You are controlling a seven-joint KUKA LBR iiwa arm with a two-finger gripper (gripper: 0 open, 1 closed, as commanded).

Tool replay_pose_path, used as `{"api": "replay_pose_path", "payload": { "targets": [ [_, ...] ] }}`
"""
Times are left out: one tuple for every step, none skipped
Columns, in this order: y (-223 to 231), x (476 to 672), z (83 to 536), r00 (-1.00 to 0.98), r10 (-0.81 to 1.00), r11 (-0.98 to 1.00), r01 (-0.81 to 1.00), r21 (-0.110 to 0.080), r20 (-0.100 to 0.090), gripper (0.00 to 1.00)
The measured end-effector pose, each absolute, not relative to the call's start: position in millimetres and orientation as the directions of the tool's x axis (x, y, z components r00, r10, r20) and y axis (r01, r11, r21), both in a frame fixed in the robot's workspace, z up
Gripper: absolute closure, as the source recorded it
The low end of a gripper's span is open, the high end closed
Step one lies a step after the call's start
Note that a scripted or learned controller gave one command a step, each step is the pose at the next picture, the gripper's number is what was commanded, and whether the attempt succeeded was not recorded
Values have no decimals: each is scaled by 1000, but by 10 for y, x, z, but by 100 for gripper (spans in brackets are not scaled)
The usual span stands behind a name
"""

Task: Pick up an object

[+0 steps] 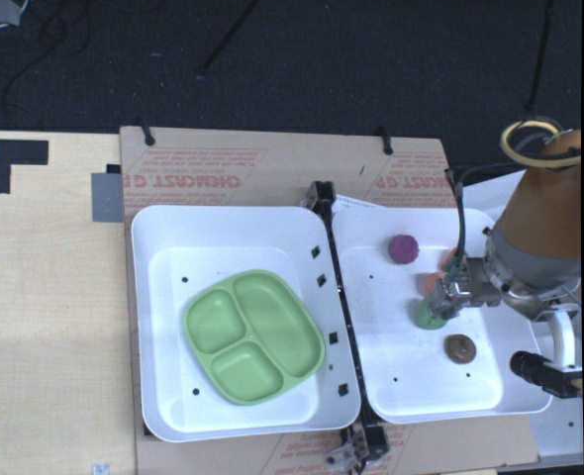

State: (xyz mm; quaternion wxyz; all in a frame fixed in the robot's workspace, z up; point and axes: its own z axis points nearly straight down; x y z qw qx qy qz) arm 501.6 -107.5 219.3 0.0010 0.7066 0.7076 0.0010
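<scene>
Camera view: arm comes in from 3 o'clock. Gripper (448, 295) is low in the right bin (391, 389), w/ a green thing (429, 315) just under it at 7 o'clock. Can't tell if jaws are wide or shut. Purple ball (403, 248) at 11 o'clock, brown round thing (459, 348) at 5. Green plate (253, 336) sits in the left bin (158, 265).

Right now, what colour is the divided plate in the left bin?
Light green. The divided plate has three compartments, and the camera view shows it plainly against the white left bin.

A robotics lab; white bins (163, 265) on cardboard (272, 166); loose cables (15, 8).
</scene>
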Motion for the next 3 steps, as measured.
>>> {"api": "replay_pose_path", "payload": {
  "targets": [
    [-1085, 5014, 2213, 0, 1000, 0, 1000, -2, 1, 100],
    [-583, 5138, 2286, -5, 1000, 5, 1000, -2, 2, 100],
    [-127, 5348, 2376, -5, 1000, 5, 1000, -2, 2, 100]
  ]
}}
